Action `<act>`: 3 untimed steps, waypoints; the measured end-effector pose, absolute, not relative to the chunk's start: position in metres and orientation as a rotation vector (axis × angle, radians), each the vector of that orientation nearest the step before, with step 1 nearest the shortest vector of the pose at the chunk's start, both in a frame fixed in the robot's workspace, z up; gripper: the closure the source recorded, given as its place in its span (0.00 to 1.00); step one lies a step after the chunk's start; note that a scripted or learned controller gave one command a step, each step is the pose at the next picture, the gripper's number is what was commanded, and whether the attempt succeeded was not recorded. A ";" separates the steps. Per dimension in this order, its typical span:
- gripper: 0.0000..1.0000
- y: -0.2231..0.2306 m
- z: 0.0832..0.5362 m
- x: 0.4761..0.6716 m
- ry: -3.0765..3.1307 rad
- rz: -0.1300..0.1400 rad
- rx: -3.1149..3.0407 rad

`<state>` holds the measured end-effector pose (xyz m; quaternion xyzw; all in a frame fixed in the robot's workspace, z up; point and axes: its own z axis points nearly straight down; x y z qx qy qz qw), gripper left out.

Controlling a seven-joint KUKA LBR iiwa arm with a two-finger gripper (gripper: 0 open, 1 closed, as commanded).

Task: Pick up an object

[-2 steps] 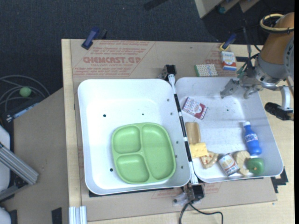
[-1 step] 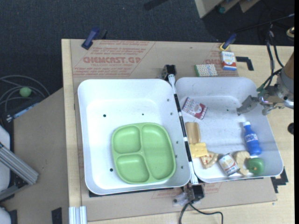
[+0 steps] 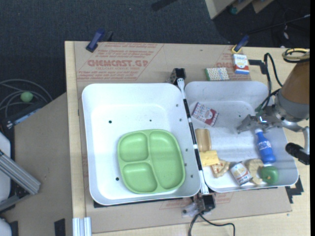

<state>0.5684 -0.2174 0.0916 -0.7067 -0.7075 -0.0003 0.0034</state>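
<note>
Reaching in from the right, my arm has its gripper (image 3: 252, 123) low over the right bin (image 3: 224, 90), fingers spread apart with nothing between them, just above the blue bottle (image 3: 265, 147) lying beside it. I see the other pickable things along that bin's near side: a red-and-white packet (image 3: 204, 114), a tan roll (image 3: 203, 139), a yellow wedge (image 3: 210, 158), a small can (image 3: 240, 173) and a green apple (image 3: 268, 174). My left bin (image 3: 98, 107) holds a green divided tray (image 3: 149, 161).
</note>
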 end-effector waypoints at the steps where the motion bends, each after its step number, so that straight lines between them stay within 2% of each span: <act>1: 0.00 -0.219 0.085 0.543 -2.221 -0.008 -2.213; 3: 0.00 -0.221 0.085 0.480 -2.220 -0.005 -2.215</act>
